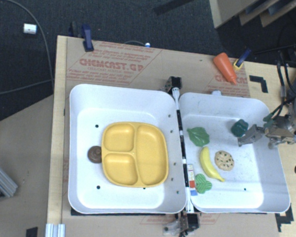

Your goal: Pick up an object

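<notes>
My gripper [261, 138] hangs over the far right part of the right bin [266, 199], its two grey fingers spread open with nothing between them. A dark teal object [238, 128] lies just left of the left finger [248, 136]. Further left in this bin are a green leafy piece [198, 136], a yellow banana [210, 164], a chocolate-chip cookie [224, 160] and a small green piece [202, 183].
The left bin [78, 134] holds a yellow divided plate [133, 154] with a brown round object [95, 154] tucked at its left edge. On the bench behind the bins lie an orange object [226, 68] and a blue clamp [86, 38].
</notes>
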{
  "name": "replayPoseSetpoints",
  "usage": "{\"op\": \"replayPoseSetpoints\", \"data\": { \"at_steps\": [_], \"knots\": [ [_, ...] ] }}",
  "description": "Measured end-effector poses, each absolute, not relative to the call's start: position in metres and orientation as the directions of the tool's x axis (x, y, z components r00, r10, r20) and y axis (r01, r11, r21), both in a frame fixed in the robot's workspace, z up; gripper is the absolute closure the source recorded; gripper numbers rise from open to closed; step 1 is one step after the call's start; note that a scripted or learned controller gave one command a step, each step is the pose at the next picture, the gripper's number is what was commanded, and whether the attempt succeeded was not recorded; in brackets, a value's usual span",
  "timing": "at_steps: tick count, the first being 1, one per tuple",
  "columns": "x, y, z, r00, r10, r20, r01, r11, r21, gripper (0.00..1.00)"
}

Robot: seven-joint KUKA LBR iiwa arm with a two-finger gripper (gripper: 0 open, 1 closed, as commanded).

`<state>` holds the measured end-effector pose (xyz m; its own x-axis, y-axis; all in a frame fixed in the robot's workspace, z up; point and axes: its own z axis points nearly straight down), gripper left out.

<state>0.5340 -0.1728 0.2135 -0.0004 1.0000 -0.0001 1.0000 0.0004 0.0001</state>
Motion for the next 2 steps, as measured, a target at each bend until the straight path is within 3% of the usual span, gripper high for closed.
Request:
{"op": "replayPoseSetpoints", "data": {
  "at_steps": [1,2],
  "knots": [
    [0.5334,-0.1196,0.0942,0.000,1.000,-0.001,1.000,0.000,0.002,0.00],
    [0.5337,-0.1197,0.1041,0.001,1.000,-0.002,1.000,-0.001,0.004,1.00]
  ]
}}
